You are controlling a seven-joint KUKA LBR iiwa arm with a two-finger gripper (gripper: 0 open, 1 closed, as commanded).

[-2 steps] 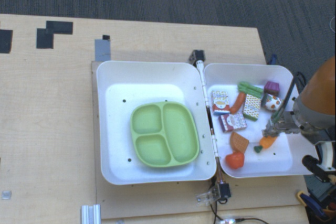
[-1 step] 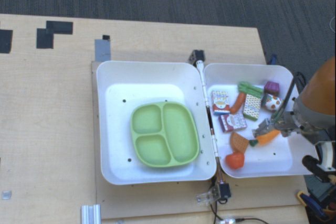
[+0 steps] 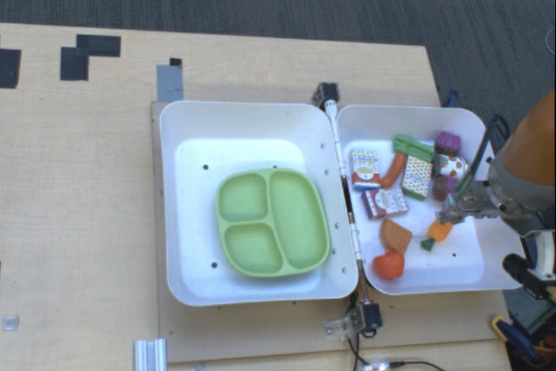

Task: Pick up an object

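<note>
My gripper [image 3: 453, 211] is low in the right white plastic bin [image 3: 465, 274], at the right side of the frame, just above a small orange toy carrot with a green top [image 3: 438, 232]. Its grasp state I cannot tell. I judge this the reaching step; next I must descend and close on the carrot. Further left lies a green divided plastic tray [image 3: 274, 223].

The left bin [image 3: 174, 213] holds a green divided plate [image 3: 273, 222]. The right bin [image 3: 469, 269] is cluttered with toy food: a tomato [image 3: 388, 266], a cracker [image 3: 396, 235], a carrot [image 3: 438, 232] and small boxes. The gripper [image 3: 453, 208] hangs just above the carrot.
</note>
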